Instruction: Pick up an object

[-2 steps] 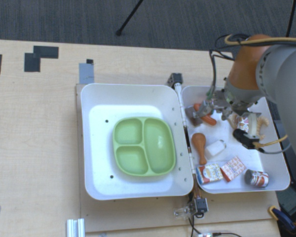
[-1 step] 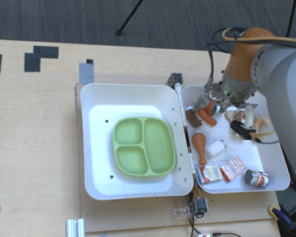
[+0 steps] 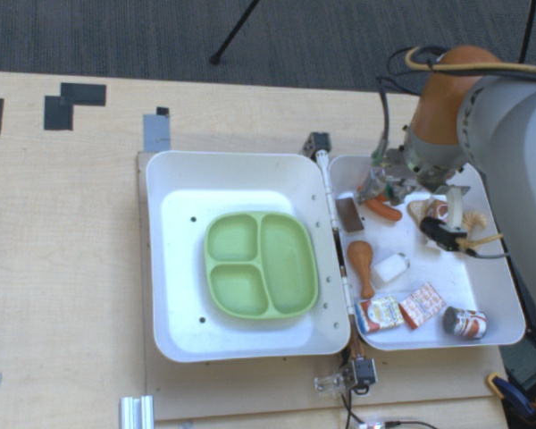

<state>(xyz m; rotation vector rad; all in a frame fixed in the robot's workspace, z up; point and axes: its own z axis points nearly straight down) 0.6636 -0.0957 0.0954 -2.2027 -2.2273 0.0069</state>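
**Claw low over the far left part of the right bin**

Viewed from above at a slant. On the pale wooden worktop (image 3: 62, 257): two shallow white bins side by side, meeting along their inner edges.

In the left bin (image 3: 174, 239), at about its middle: a green plate (image 3: 261, 264), lying flat, divided into three compartments.

In the right bin (image 3: 496, 284), toward its far left corner: the claw (image 3: 381, 184), carried by the grey arm (image 3: 518, 141) with its orange band (image 3: 451, 92), reaching in from the right. Spread or pressed together: cannot tell, the tip being small and lost among clutter.

Just on the near side of the claw: an orange sausage (image 3: 384, 210), lying flat on the bin floor at a slight tilt. Touching the claw or merely beside it: cannot tell.

- Against the right bin's left edge, just beside the sausage: a brown block (image 3: 348, 213).
- Farther along that left edge, toward the middle: a brown drumstick (image 3: 362, 262), thick end toward the far edge.
- Just to the right of the drumstick: a small white lump (image 3: 391, 266).
- Along the near edge, from the left: a red-and-white packet (image 3: 381, 313), then a second packet (image 3: 422, 305) close beside it.
- In the near right corner: a can (image 3: 465, 323) on its side.
- To the right of the sausage: a white-and-red item (image 3: 438, 211), of unclear kind.
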